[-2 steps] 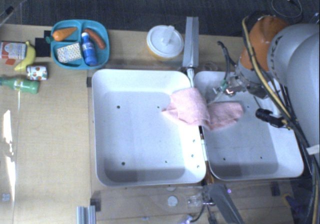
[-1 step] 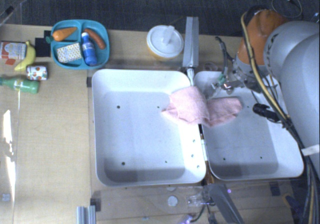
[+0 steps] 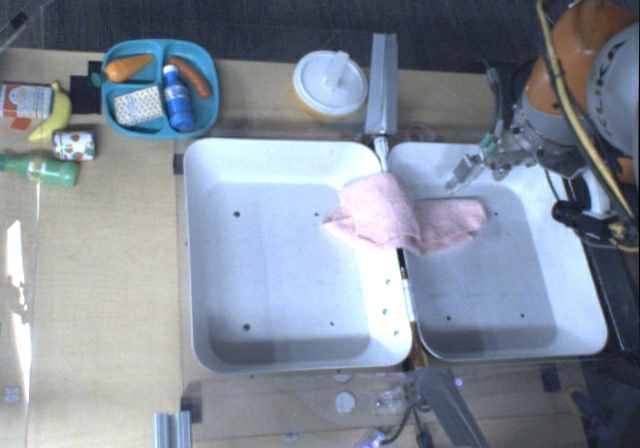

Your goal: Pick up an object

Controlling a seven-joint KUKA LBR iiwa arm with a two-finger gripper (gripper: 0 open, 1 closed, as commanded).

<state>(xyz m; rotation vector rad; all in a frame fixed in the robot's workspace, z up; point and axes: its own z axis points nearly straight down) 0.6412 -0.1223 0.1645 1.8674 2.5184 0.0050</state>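
Draped across the divider between both white bins [image 3: 250,356], the pink cloth [image 3: 405,218] looks soft and light; my tool [image 3: 470,168], seemingly apart, should pinch a raised fold.

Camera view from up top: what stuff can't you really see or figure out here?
- End effector: small and blurry above the right bin, so open or shut is unclear.
- Pink cloth: it drapes over the divider between the bins, hiding whatever lies beneath.
- Arm: cut off by the right edge.
- Small can left of the bench: label too small to read.
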